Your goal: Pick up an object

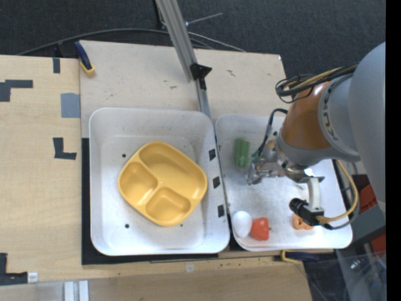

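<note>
In the right bin (276,243) a green block (242,152) lies near the far left corner. A white egg-like ball (241,219) and a red object (260,229) sit side by side at the near left. An orange piece (302,222) lies near the front right, partly behind a black cable fitting. My gripper (258,172) hangs over the bin's middle, just right of and below the green block. Nothing is visible between its fingers.
The left bin (106,168) holds a yellow divided plate (163,182). A grey metal pole (178,33) slants from the top down to the wall between the bins. The arm's orange band (304,121) and grey body cover the right bin's far right side.
</note>
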`<state>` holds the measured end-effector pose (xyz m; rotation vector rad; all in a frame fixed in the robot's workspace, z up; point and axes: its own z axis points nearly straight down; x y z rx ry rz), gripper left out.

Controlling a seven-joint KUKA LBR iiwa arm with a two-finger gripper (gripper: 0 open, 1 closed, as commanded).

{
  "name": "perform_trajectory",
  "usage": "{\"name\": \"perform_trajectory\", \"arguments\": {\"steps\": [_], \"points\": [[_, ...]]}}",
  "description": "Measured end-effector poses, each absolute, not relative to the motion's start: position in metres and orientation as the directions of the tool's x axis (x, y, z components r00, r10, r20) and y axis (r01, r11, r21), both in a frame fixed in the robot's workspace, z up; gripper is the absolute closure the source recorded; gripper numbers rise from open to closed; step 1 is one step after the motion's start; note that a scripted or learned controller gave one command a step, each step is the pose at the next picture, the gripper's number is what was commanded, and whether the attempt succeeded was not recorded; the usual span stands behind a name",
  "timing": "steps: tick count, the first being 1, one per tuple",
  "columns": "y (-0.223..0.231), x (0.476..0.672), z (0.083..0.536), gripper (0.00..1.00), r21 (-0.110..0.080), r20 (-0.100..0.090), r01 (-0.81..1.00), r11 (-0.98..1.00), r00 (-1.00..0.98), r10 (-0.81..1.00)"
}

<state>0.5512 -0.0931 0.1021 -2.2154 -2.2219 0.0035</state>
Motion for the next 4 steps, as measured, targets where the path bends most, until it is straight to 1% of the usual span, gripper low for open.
{"name": "perform_trajectory", "arguments": {"steps": [1,3,4], "points": [[-0.090,0.558,0.146,1.00,0.002,0.000,1.000,0.002,-0.002,1.000],[-0.086,0.566,0.270,1.00,0.006,-0.001,1.000,0.002,-0.002,1.000],[-0.085,0.566,0.282,1.00,0.000,0.000,1.000,0.001,-0.001,1.000]]}}
